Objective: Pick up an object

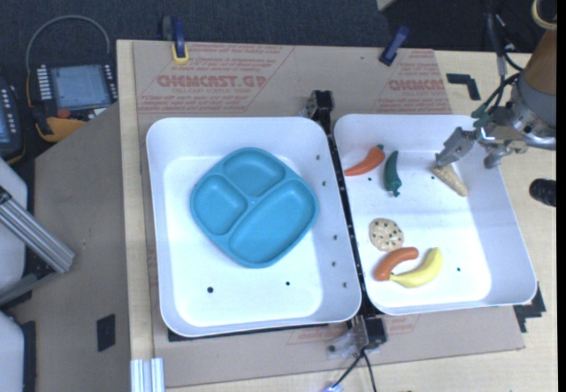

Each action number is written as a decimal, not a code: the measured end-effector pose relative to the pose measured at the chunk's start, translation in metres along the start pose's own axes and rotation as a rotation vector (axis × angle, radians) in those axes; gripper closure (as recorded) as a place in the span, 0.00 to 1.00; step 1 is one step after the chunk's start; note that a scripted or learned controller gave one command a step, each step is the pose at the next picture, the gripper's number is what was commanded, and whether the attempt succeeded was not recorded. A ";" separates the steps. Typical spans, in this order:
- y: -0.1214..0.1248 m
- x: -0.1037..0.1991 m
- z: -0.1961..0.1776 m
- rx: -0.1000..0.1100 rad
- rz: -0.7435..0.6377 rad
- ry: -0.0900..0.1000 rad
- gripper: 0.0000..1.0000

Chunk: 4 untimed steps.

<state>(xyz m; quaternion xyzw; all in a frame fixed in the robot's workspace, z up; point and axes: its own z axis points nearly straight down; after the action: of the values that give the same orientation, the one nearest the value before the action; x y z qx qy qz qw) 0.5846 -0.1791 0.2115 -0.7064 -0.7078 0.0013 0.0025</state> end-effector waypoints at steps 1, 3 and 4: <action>0.007 0.002 0.057 -0.003 0.001 -0.001 0.00; 0.012 0.005 0.087 -0.007 0.000 -0.002 1.00; 0.009 0.007 0.024 -0.011 0.001 -0.004 1.00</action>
<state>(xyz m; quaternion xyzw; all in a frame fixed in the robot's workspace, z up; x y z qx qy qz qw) 0.5931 -0.1721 0.1873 -0.7067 -0.7075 -0.0013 -0.0028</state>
